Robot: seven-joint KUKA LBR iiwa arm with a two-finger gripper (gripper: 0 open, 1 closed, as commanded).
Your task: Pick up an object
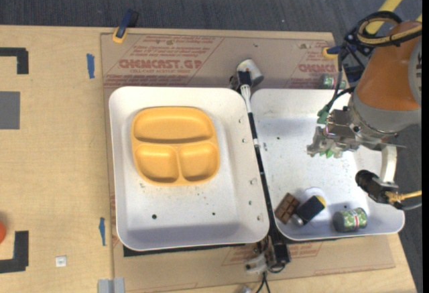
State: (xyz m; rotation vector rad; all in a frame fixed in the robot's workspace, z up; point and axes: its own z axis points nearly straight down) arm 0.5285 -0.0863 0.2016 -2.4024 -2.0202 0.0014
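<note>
So far nothing has been lifted, as far as this view shows. The gripper [330, 145] hangs over the right bin [288, 117], near that bin's right edge and about midway along it, at the end of the grey arm [389, 84] with its orange band. Its fingertips are a small dark-and-green cluster against the white floor, and I cannot tell whether they are apart or together; no object is visible between them.

The candidates for picking all lie along the right bin's near edge, well apart from the gripper. From left to right: a brown chocolate-bar-like block [287, 206] close to the near-left corner, a black box with a yellow end [308, 208] touching or just beside it, and a small green can [350, 218] on its side toward the near-right corner. A black, knob-like part [371, 182] sits by the right edge between gripper and can; it may belong to the arm's cabling.

The left bin [127, 151] carries 1 yellow divided tray [176, 145] with 3 compartments, lying toward its far-left part.

What is left, by my judgement, is the whole task: choosing 1 object, moving over it toward the near edge, descending, closing and lifting.
</note>
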